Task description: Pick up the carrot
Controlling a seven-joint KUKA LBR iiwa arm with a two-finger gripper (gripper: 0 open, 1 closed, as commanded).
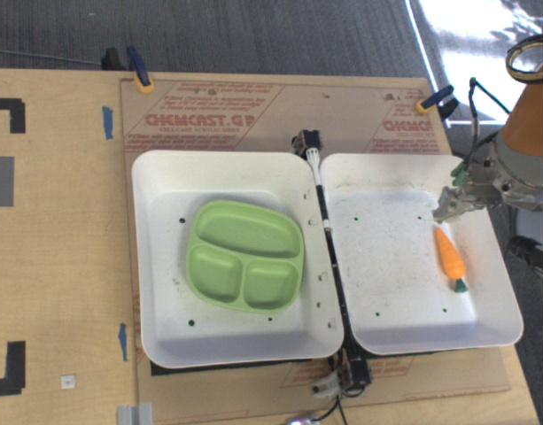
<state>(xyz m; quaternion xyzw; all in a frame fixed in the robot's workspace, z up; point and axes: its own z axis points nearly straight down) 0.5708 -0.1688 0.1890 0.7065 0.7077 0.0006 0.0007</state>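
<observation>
Faintly, "CHEMCAST GP" on brown sheet (200,118); pincer (452,204) state unclear, above carrot (450,257).

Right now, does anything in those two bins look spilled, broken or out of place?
Nothing stands out. The carrot lies whole in the right bin near its right wall, with the gripper just above its tip. The green plate sits flat in the left bin.

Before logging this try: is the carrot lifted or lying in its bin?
Lying: the carrot rests flat on the right bin floor.
</observation>
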